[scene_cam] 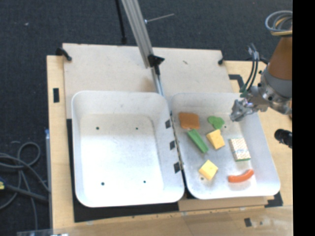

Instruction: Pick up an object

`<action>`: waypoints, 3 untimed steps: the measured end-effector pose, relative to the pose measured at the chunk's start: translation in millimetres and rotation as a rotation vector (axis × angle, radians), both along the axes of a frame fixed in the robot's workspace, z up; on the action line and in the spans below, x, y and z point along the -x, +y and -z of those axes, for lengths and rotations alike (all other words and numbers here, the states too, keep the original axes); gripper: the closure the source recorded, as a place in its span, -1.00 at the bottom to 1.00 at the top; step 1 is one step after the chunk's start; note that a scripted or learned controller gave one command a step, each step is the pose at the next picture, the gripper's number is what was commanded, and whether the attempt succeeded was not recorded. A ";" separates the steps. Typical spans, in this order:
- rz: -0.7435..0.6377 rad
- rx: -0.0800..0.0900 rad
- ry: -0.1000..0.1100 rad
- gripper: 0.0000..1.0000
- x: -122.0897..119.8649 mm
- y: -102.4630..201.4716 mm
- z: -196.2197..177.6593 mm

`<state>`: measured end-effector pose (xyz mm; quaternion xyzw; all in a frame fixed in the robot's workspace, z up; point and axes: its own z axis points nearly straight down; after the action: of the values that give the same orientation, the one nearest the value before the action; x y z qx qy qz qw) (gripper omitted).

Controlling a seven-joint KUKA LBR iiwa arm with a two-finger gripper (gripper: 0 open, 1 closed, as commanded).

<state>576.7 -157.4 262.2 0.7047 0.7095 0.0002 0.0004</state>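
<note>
The right bin [256,127] holds several small objects: a brown pad [189,120], a green curved piece [215,121], a long green block [197,141], two yellow blocks [215,139] [208,170], a speckled white block [239,149] and a red-orange sausage shape [240,176]. My gripper [239,109] hangs over the bin's far right part, up and to the right of the green curved piece and apart from every object. Nothing shows between its fingers.
The left bin [83,132] sits beside the right one, with a divider strip [173,144] between them. A slanted metal post [140,31] rises behind the bins. Cables [19,166] lie on the floor at the left.
</note>
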 end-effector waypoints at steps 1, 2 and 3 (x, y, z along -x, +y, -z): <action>0.001 -0.001 0.004 1.00 -16.2 49.8 12.9; -0.001 -0.001 -0.002 1.00 -38.2 108.3 10.3; -0.001 -0.001 -0.002 1.00 -58.1 163.6 5.4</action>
<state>634.7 6.2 256.8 0.7042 0.7100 0.0014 0.0006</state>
